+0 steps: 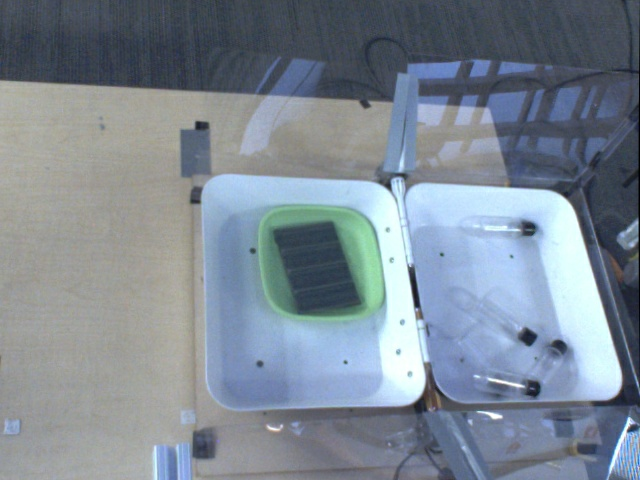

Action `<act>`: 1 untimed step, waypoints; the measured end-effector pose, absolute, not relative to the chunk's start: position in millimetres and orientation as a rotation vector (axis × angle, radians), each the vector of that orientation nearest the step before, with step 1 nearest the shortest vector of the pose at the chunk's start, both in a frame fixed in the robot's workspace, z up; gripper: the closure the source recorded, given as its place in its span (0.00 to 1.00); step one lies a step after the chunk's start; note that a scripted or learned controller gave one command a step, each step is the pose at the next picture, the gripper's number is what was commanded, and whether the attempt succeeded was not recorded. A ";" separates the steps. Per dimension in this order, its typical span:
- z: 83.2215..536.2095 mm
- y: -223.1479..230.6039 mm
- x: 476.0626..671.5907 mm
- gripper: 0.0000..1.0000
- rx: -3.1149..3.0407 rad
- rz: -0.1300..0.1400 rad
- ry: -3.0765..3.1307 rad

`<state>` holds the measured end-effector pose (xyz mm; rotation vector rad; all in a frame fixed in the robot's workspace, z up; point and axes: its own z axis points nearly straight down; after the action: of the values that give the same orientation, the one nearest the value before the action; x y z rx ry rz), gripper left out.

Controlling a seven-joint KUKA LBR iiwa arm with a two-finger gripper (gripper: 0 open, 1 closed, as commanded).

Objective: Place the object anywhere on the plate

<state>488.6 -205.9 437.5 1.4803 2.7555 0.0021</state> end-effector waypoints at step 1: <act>437.2 -205.8 488.7 0.00 1.003 -0.001 2.964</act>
<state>488.7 -205.8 437.2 1.0031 2.9642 -0.0007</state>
